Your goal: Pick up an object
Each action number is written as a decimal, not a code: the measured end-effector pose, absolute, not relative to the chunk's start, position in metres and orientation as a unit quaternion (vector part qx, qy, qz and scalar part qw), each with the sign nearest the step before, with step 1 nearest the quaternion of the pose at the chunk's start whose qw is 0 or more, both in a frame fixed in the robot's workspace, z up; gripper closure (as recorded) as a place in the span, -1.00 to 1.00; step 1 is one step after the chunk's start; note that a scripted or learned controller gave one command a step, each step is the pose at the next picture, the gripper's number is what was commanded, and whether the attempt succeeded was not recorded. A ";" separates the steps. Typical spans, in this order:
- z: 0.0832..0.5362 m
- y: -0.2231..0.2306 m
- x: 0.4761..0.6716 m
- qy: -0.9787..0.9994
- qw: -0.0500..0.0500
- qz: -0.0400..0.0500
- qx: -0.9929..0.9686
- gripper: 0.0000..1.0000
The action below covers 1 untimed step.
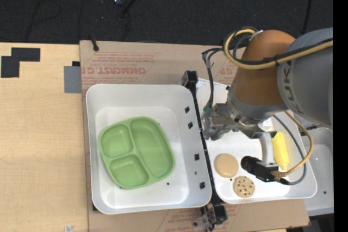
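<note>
In the right bin we see two small pieces a pick could go for. One is a smooth, tan round disc like a plain biscuit. Just beside it, nearer the front rim, lies a chocolate-chip cookie, paler and dotted with dark chips. The two lie close together without overlapping. The gripper sits low at this bin's left wall, a little beyond the disc and apart from both pieces. The bulky arm hangs over it, so we cannot tell whether it is open or closed. The left bin holds a green divided plate, lying flat with three compartments.
</note>
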<state>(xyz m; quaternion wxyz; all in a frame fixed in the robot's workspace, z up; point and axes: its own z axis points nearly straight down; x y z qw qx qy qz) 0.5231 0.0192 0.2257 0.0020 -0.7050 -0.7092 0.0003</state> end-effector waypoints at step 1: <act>0.233 0.078 0.509 -0.709 0.002 0.001 -0.705 1.00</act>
